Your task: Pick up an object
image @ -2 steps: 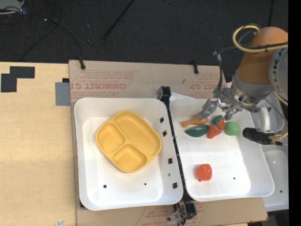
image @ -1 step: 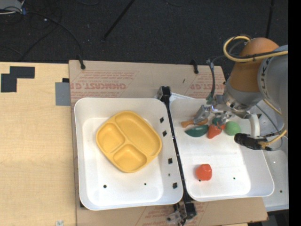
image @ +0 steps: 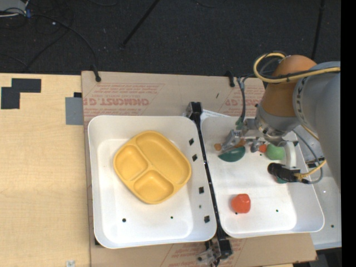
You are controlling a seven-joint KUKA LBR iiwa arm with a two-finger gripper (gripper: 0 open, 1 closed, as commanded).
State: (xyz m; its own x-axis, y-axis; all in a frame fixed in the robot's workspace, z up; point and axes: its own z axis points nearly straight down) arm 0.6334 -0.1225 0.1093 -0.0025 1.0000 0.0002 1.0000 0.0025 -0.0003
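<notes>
Two bins: a left shallow white plastic bin (image: 139, 222) and a right shallow white plastic bin (image: 278, 213) sit side by side on a brown cardboard sheet with red lettering (image: 139, 97), which lies on the pale wood-grain tabletop (image: 39, 177).
Dividing line: a black strip with small clips (image: 203, 168) runs where the two bins meet.
Left bin: a yellow three-compartment plastic plate (image: 152, 166) lies flat near the middle, turned at an angle to the bin walls.
Right bin, near end: a small red-orange rounded block (image: 241, 203) sits alone on the white floor, well apart from the other pieces.
Right bin, far end: a dark teal bowl-shaped piece (image: 231, 154) lies toward the dividing strip, and a light green rounded piece (image: 275, 151) lies to its right, partly hidden under the wrist.
Arm: the grey robot arm with an orange band (image: 286, 88) reaches in from the right and bends down over the far half of the right bin.
Pincer: the metal pincer (image: 239, 140) is low over the far end of the right bin, just above the teal piece; contact cannot be judged.
Pincer state: cannot be told from this angle, and nothing is seen held in it.
Beyond the tabletop: dark carpeted floor (image: 167, 32) crossed by loose black cables.
</notes>
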